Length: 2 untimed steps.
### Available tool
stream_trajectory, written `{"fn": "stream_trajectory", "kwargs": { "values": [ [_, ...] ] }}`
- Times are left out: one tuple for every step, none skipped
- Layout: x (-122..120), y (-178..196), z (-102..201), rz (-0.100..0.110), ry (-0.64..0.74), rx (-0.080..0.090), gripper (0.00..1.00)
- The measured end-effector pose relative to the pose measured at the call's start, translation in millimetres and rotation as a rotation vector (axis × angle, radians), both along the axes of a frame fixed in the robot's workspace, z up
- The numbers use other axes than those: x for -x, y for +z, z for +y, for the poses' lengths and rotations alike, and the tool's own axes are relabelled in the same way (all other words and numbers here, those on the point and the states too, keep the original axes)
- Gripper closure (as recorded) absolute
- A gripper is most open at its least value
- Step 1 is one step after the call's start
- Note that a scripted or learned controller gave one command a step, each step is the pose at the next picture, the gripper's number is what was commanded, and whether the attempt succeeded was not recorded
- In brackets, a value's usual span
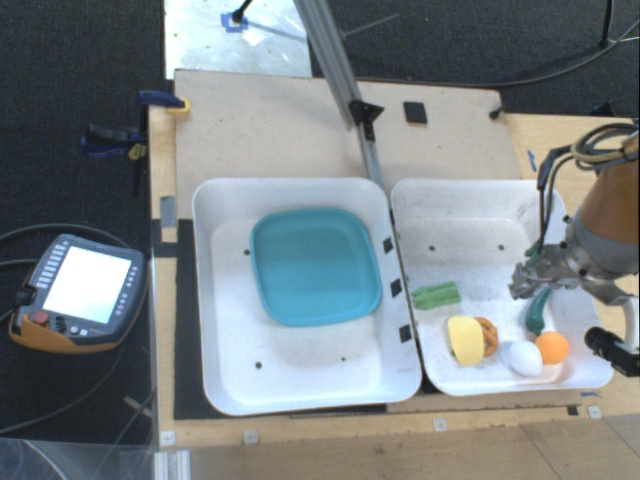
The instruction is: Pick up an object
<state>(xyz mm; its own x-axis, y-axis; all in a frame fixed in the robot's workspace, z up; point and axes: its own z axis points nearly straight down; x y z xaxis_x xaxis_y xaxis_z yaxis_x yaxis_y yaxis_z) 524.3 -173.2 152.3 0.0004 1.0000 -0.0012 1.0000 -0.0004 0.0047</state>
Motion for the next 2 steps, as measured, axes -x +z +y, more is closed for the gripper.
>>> {"fn": "stream_trajectory", "kwargs": {
  "values": [
    [-2.9, 42.4, -0.1, 0.000, 0.001, 0.000, 1.00],
    [-3.3, 104.1, -4.9, -0.001, 0.001, 0.000, 1.00]
  ]
}}
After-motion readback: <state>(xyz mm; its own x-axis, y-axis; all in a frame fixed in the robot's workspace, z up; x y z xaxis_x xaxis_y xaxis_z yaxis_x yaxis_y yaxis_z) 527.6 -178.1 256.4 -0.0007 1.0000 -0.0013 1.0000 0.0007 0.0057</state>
